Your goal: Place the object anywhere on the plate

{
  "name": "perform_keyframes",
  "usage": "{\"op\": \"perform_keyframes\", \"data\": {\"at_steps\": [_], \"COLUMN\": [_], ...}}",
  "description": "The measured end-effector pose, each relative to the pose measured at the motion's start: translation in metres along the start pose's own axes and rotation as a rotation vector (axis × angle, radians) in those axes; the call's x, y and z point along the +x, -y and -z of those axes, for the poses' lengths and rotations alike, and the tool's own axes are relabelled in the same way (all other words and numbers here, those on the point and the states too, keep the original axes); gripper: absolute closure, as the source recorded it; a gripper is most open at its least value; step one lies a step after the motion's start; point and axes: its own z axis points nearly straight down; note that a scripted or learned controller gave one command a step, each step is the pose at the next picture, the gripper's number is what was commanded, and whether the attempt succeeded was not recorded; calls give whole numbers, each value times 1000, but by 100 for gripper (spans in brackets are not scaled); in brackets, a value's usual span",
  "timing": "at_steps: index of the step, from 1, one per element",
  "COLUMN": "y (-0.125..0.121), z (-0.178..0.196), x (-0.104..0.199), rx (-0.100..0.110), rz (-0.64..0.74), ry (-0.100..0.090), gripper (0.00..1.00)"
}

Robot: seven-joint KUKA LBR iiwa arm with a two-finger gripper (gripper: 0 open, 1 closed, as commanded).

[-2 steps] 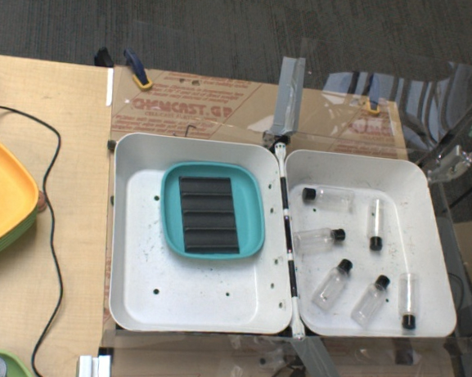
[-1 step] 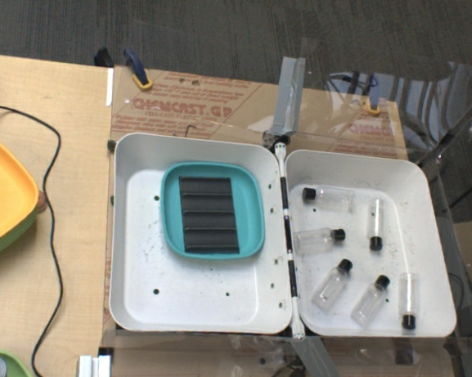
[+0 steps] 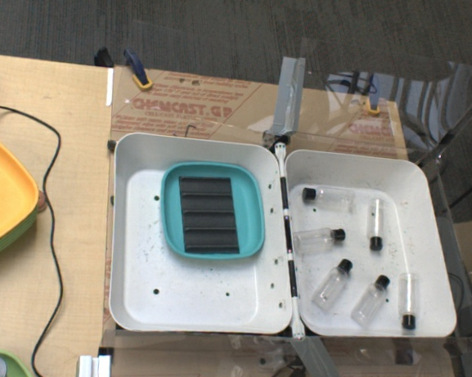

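We are choosing a vial (image 3: 332,284) lying apart from its neighbours in the right bin (image 3: 437,234) to carry to the plate (image 3: 170,215); the gripper's state we cannot tell.

A teal plate (image 3: 213,211) with a dark ribbed centre lies in the left white bin (image 3: 129,289), while six clear black-capped vials (image 3: 332,284) lie scattered in the right white bin (image 3: 436,242) beside that plate.
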Motion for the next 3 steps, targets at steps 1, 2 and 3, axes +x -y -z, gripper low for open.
{"op": "perform_keyframes", "data": {"at_steps": [1,2,3], "y": [-26,-47,-60], "z": [0,-1,0], "x": [22,32,44], "rx": [1,1,1], "rz": [-151,-246,-337], "ry": [0,1,0], "gripper": [0,0,0]}}
